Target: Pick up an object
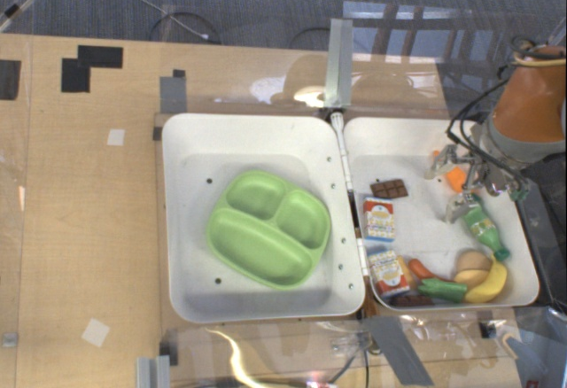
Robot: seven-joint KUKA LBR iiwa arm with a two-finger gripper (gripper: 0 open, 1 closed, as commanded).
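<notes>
Orange piece [454, 178] in the right bin [416, 134], at its upper right, just at the hand [452, 187]; whether gripped or merely beside the metal parts, impossible to tell. Hand low over the right bin, arm [532, 103] entering from the right with orange band above the wrist; hand's opening impossible to judge. Green bottle [484, 229] lying tilted just below the hand. Brown chocolate bar [388, 190] further left, two small cartons [378, 220] [386, 267] along the left wall. Banana [489, 283], pale round fruit [472, 263], green vegetable [441, 288] and red piece [420, 269] crowded at the lower edge. Green divided plate [268, 227] alone in the left bin [190, 289] on the tabletop [80, 218].
</notes>
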